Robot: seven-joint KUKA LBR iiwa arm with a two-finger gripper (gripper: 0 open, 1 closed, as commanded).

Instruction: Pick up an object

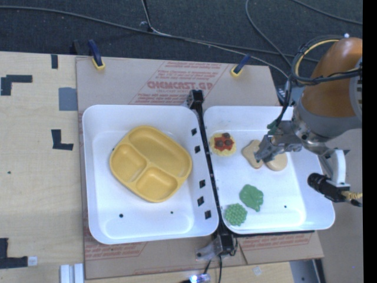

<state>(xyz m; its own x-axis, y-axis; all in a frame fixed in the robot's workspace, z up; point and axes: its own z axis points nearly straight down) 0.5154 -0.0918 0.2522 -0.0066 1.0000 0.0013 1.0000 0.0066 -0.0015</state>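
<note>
At the right of the frame, I see my arm reaching in over the right bin, its orange band at the upper right and grey wrist below it. The gripper sits low over the bin's upper middle, directly above a tan, flat piece that looks like two pale cookie shapes side by side. The dark fingers overlap the tan piece's left part, but I cannot tell whether they are spread or closed, or whether they touch it.

Left of the gripper, near the divider, lies a small yellow round topped with red and dark bits. Lower in the same bin sit two green items: a darker leafy one and, just below and left of it, a lighter bumpy one, close together.

In the left bin, at the frame's centre left, a yellow tray with three compartments lies tilted diagonally. Both bins rest on a cardboard sheet held by two clamps at its top edge. Black cables cross the dark floor above.
</note>
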